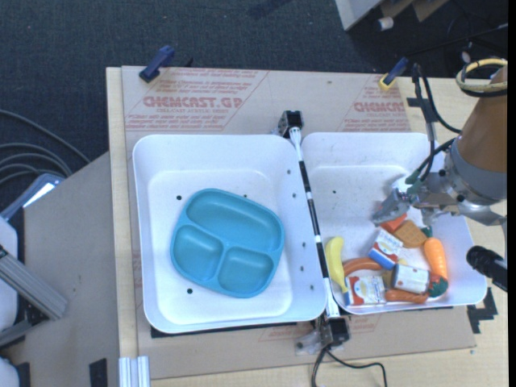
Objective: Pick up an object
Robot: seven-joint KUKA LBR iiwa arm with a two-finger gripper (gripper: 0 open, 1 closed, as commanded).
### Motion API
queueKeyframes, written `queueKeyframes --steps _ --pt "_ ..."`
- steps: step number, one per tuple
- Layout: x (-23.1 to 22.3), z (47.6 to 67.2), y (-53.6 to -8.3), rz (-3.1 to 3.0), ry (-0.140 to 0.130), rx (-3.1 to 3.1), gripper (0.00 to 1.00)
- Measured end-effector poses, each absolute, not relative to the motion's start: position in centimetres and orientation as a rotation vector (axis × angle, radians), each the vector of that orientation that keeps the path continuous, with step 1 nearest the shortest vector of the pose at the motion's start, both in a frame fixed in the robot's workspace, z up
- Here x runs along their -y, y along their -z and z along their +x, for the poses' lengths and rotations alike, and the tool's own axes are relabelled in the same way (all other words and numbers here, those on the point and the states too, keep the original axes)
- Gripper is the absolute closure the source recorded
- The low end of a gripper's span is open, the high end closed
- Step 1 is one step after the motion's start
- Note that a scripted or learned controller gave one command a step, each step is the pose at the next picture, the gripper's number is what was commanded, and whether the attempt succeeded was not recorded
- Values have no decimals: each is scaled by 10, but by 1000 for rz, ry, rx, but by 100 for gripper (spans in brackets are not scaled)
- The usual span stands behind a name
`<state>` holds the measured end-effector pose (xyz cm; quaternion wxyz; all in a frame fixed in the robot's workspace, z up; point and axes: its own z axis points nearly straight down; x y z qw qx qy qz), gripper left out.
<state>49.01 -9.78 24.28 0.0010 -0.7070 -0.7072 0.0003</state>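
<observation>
My gripper (pixel 393 206) hangs low over the right bin (pixel 355 168), reaching in from the right just above the pile of toy food. Directly below and to its right lie a brown cracker-like piece (pixel 410 234) and an orange carrot (pixel 436 257). A yellow banana (pixel 334 261) lies along the bin's left wall. A red and white packet (pixel 367 287), a small white box (pixel 411 278) and a blue and white piece (pixel 387 252) crowd the front of the bin. The arm (pixel 484 147) hides the bin's right wall.
The left bin (pixel 153 216) holds a blue divided plate (pixel 226 243). A black divider bar (pixel 306 192) runs between the bins. Blue (pixel 156 62) and yellow (pixel 393 72) clamps sit on the board's back edge. Cables trail by the arm.
</observation>
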Motion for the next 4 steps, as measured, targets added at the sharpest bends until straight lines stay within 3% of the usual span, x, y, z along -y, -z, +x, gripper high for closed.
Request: queueKeyframes --steps 1,2,3,4 --pt "145 569 -206 -2222 0 2222 0" --pt "192 601 -84 -2221 -1 2221 0" --pt "191 602 -95 -2223 1 2221 100" --pt "191 602 -95 -2222 1 2221 0"
